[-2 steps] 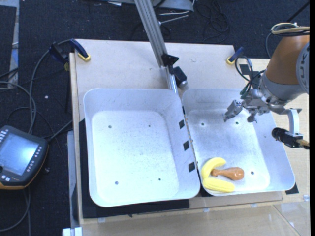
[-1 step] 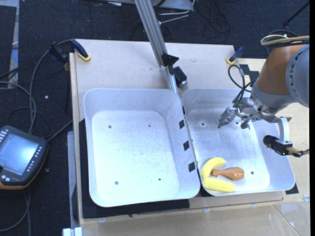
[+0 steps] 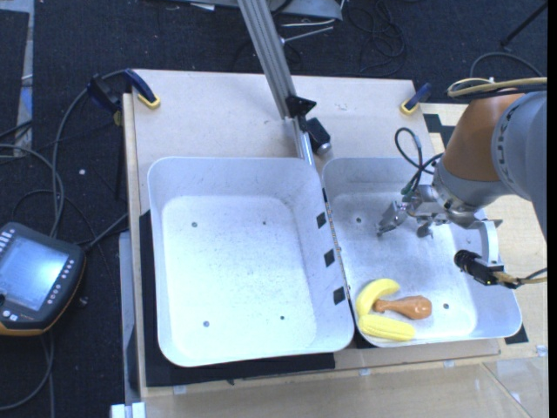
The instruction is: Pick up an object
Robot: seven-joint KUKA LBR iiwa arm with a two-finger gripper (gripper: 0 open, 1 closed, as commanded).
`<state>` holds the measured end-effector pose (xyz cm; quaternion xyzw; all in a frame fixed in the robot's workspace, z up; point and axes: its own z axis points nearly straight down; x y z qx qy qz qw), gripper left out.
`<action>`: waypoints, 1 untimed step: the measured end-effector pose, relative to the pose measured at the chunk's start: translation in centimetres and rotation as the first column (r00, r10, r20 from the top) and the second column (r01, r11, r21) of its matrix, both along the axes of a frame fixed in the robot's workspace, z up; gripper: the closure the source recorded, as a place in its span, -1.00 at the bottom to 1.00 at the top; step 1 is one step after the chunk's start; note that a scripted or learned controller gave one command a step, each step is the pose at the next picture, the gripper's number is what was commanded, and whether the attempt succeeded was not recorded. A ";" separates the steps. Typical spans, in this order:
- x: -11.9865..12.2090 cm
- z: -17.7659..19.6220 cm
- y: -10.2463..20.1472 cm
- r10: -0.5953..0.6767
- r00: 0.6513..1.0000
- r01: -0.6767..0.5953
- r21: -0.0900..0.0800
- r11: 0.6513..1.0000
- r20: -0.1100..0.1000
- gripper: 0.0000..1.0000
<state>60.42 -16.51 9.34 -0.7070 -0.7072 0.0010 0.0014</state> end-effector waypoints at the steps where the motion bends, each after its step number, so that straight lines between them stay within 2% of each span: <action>1: 0.1 1.2 0.0 0.000 1.000 0.000 -0.001 1.000 0.004 1.00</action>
